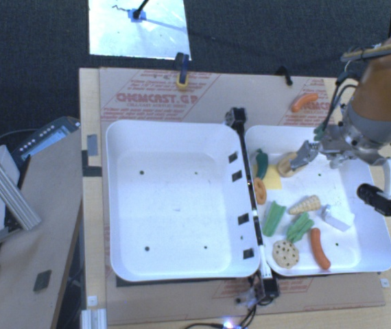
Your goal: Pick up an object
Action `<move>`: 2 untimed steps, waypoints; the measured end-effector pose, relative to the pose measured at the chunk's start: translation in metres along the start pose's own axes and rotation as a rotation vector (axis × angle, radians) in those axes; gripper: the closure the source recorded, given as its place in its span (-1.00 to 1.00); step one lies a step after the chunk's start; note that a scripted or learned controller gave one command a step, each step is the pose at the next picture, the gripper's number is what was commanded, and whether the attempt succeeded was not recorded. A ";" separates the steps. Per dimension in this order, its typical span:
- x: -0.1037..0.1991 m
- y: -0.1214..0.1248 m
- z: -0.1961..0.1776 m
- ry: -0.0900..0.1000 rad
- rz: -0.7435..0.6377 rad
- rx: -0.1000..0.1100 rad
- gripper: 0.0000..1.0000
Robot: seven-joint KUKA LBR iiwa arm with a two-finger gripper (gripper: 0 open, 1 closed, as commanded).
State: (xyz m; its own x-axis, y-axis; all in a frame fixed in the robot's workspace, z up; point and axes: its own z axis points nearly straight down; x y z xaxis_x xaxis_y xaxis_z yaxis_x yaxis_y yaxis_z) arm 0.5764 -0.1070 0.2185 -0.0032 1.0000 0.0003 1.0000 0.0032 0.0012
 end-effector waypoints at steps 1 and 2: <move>0.022 -0.056 0.113 0.003 0.002 0.012 -1.00; 0.023 -0.053 0.107 0.000 0.001 0.000 -1.00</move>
State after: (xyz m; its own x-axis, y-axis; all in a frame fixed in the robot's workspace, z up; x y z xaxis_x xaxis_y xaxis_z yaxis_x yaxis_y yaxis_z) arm 0.5238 -0.0837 0.1110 -0.0017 1.0000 0.0006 1.0000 0.0017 0.0008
